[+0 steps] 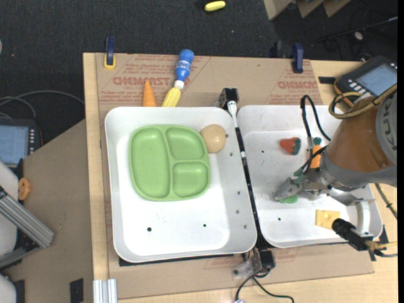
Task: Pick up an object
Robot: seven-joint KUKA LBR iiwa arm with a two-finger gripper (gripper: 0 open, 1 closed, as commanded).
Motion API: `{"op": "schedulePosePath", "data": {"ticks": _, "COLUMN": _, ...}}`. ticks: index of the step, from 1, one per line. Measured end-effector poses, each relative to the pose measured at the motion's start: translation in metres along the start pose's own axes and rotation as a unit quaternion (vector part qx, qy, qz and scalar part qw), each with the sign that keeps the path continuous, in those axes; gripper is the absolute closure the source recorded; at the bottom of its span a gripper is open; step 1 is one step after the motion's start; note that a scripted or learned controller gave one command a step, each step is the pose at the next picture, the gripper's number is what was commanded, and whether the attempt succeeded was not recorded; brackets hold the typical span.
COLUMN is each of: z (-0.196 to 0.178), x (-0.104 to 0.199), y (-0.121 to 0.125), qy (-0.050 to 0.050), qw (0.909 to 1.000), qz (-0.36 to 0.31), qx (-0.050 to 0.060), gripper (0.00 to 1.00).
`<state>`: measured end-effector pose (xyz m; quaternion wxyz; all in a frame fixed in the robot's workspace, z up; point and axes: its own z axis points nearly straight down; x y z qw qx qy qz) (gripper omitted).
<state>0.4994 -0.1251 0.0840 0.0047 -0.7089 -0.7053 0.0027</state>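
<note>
Gripper [289, 191] was down low in right bin [278, 229], right over small green thing [288, 199] — probably the pick target, placed there for a grab. Honestly couldn't tell whether it had hold of anything. Red-orange strawberry-looking piece [290, 145] sat well apart, flat yellow cheese-like square [327, 218] near arm. Left bin [170, 226] had smooth green divided plate [169, 162], round tan ball [214, 137] touching its corner.

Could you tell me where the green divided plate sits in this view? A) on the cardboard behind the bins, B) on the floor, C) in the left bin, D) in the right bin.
C: the green divided plate lies flat in the left bin, beside a tan ball, while the claw is down in the right bin.
</note>
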Motion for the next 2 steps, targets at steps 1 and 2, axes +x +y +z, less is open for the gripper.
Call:
{"op": "schedulePosePath", "data": {"ticks": 1, "z": -0.011, "x": 0.001, "y": 0.006, "qy": -0.002, "qw": 1.0000, "qz": -0.002, "qx": -0.007, "gripper": 1.00}}
{"op": "schedulePosePath", "data": {"ticks": 2, "z": -0.106, "x": 0.079, "y": 0.013, "qy": -0.001, "qw": 0.9999, "qz": -0.007, "qx": -0.010, "gripper": 1.00}}
